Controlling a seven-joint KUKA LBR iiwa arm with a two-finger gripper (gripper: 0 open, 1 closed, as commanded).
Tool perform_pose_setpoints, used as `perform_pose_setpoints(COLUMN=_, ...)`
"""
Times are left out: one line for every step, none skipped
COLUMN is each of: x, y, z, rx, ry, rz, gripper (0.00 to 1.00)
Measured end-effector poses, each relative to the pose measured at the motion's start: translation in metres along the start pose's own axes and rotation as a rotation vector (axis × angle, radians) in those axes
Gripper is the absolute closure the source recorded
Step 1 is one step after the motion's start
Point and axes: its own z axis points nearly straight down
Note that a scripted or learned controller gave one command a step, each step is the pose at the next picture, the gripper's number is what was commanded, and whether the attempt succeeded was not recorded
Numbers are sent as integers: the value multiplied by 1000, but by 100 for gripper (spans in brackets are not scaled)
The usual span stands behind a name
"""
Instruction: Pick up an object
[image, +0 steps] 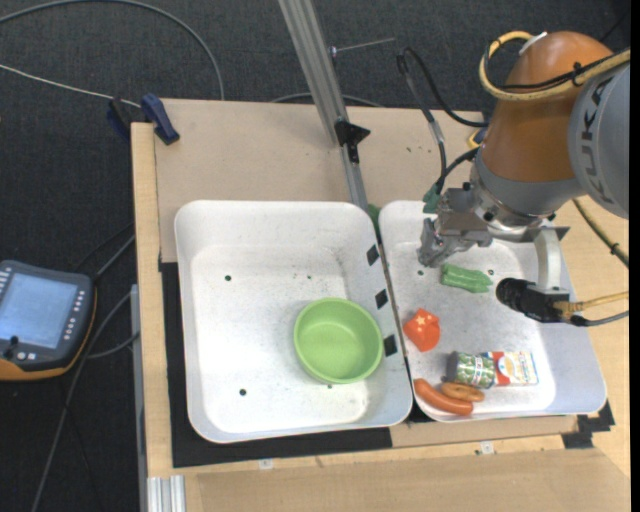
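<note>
Bench bears two white bins: left bin (210, 270) holds green bowl (338, 341). Gripper (436, 250) hovers in right bin (570, 350), jaw state indiscernible, just beside green object (466, 279); orange pepper (423, 330) lies apart.

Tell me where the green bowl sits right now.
The round green plastic bowl sits in the left white bin, near its right wall, across from the orange pepper-like toy in the right bin.

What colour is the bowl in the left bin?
Light green; the bowl shows clearly in the camera view.
</note>
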Motion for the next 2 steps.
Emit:
perform_pose_setpoints(x=53, y=11, z=0, rx=0, ry=0, rz=0, gripper=100)
perform_pose_setpoints(x=103, y=10, z=22, rx=3, ry=-1, rz=1, gripper=100)
